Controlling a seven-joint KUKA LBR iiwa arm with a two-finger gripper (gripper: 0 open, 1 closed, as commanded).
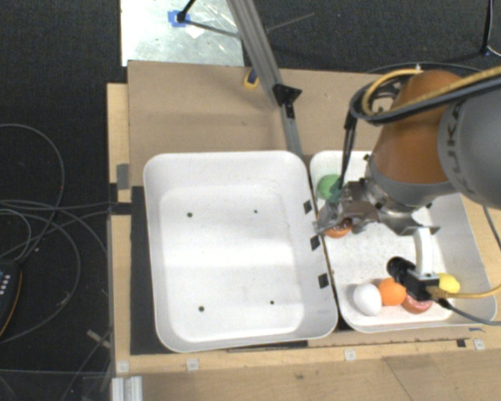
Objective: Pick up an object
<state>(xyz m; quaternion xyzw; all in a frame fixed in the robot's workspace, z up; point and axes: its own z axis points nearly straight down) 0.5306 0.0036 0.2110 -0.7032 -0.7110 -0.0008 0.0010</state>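
At the far left of the bench [200, 111] lies the left bin [234, 249], white and shallow, with only small dark dots on its floor. Just right of it, sharing a rim line marked by black clips, sits the right bin [472, 253], where the objects are. At its far left corner lies a green object [327, 185], and just nearer than that, close to the dividing rim, is an orange-red object [337, 231]. The tool [341, 217] hangs right over this orange-red piece, with the grey and orange arm [438, 144] bulking above it; whether the tool is apart, together or clamped on anything I cannot tell, since the wrist hides that part. Further right and nearer, 3 things cluster at the near rim: a white egg-shaped object [366, 299], an orange ball [392, 292] touching it, and a red object [417, 305] beside that, partly under a black and yellow fitting [426, 281] on the cable. The step in hand looks like a descent on the orange-red piece. To do it well, the tool should centre over that piece, stay off the bin wall and the green object, and close only once low enough to straddle it.
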